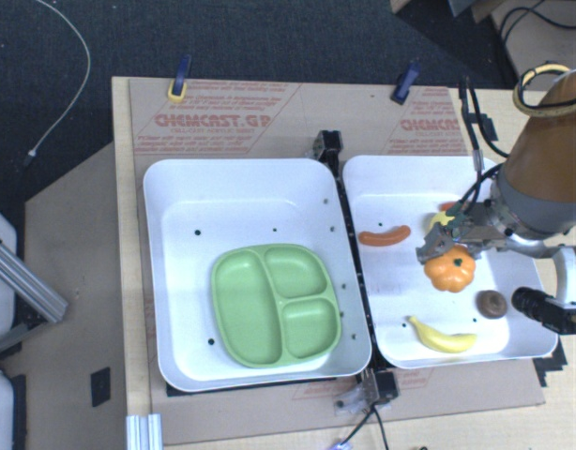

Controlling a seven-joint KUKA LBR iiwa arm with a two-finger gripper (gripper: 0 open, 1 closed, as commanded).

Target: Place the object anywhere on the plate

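The jaws sit low over the right bin, just above and to the left of the orange pumpkin-like object. Whether they are wide or narrow cannot be told: the metal parts are dark and crowded at that spot. Nothing is seen held between them.

The orange object rests on the floor of the right bin, touching or nearly touching the jaws' lower edge. A small yellow and red item lies partly hidden behind the wrist. In the same bin: a sausage near the left wall, a banana toward the front, and a small brown round piece to the right.

The green divided plate lies in the left bin, well apart from the jaws.

Judgement: the step in hand is the grasp, most likely of the orange object; transfer is not yet begun. The next move calls for a firm closure on that round body, a clean lift clear of the divider between the bins, then travel left and a release over any compartment of the plate.
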